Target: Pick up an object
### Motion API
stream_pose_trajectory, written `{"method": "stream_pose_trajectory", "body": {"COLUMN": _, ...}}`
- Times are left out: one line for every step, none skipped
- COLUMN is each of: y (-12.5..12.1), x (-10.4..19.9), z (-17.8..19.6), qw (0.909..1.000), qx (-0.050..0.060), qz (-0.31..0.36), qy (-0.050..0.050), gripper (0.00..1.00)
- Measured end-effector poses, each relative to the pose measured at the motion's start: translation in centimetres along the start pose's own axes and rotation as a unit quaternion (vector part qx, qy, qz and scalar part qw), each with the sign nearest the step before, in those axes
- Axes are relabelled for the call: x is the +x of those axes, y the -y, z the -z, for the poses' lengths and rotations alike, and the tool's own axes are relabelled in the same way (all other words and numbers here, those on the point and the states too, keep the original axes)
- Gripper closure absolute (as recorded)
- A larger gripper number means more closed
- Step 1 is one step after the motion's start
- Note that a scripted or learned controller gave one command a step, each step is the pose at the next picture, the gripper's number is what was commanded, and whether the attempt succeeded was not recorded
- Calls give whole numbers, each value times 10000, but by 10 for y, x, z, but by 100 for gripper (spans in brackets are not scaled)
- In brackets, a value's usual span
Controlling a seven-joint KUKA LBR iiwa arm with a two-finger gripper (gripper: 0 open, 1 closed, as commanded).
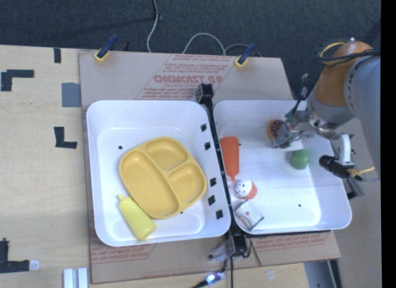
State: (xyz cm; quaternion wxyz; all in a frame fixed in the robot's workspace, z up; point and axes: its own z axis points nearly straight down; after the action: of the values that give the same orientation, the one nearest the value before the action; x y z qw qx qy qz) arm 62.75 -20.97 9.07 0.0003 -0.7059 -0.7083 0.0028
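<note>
Camera view, gripper: the gripper (286, 137) is down in the right bin (309, 218), near its far wall, with the grey arm (365, 95) coming in from the right.
Camera view, grip state: I cannot tell what the tool is doing here; the wrist hardware covers its tip from this angle.
Camera view, nearest thing: a small orange-brown object (274, 129) sits right against the tool's left side, touching it or nearly so. Whether it is caught, I cannot say.
Camera view, next nearest: a green ball (300, 158) lies just beside the tool, toward the near wall and a little right.
Camera view, other things in that bin: an orange carrot-like piece (230, 155) lies along the divider, its long axis running far to near; below it a white and orange round toy (245, 188) and a small clear packet (250, 217).
Camera view, surface: smooth white bin floor, flat and shallow.
Camera view, room: open floor between the tool and the carrot piece; the far wall is close behind.
Camera view, left bin (99, 157): a yellow divided plate (162, 175) and a yellow bottle (136, 217), well apart from the arm.
</note>
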Motion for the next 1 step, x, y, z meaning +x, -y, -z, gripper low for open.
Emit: {"method": "stream_pose_trajectory", "body": {"y": -9, "x": 2, "z": 56, "qw": 10000, "qx": -19, "qz": -7, "qy": -19, "gripper": 100}}
